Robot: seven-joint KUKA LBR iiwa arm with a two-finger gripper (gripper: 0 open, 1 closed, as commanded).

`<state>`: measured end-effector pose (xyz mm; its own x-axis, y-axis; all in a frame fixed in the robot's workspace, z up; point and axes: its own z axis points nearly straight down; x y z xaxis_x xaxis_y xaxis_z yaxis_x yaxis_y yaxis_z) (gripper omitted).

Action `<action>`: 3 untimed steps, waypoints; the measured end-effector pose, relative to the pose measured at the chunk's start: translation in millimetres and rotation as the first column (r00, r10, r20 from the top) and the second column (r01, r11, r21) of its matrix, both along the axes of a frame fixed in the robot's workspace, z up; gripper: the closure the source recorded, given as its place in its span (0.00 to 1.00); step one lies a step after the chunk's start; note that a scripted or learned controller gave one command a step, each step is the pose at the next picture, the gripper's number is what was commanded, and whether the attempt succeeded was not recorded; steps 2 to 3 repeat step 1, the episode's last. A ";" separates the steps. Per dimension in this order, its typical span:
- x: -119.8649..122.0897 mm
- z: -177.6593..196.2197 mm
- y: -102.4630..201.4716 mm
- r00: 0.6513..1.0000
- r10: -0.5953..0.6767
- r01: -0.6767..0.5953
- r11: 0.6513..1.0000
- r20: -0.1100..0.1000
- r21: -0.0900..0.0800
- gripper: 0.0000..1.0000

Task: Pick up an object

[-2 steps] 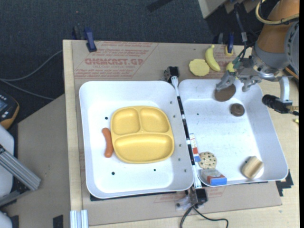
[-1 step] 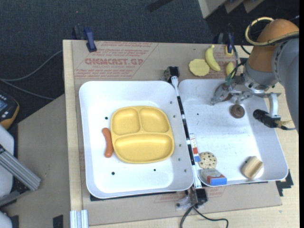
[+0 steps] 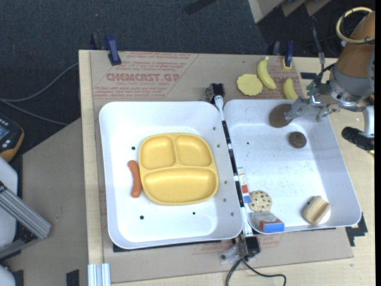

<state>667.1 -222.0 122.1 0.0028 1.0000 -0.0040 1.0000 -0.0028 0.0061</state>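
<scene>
Up at the far right, the hand [image 3: 297,109] hangs over the back edge of the right bin [image 3: 333,177], just beside a brown disc [image 3: 277,116]; whether it is spread or pinching, I cannot tell. Nearby lies a smaller brown piece [image 3: 297,139]. A cookie [image 3: 259,201] and bread roll [image 3: 316,210] sit near the front. The left bin [image 3: 119,159] holds a yellow divided plate [image 3: 177,168] and a sausage [image 3: 136,178].

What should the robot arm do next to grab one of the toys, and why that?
Probably lower the gripper a little toward the brown disc at the top edge of the right bin. The gripper hangs right beside that disc, closer than to the small brown ball just below or the cookie at the bin's near end. I see nothing held yet, so the closest toy seems the easiest try.
</scene>
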 end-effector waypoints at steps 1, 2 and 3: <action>-31.1 -39.7 45.3 1.000 0.005 -0.005 1.000 -0.011 0.007 0.00; -31.1 -39.7 45.3 1.000 0.005 -0.005 1.000 -0.011 0.007 0.00; -31.1 -39.7 45.3 1.000 0.005 -0.005 1.000 -0.011 0.007 0.00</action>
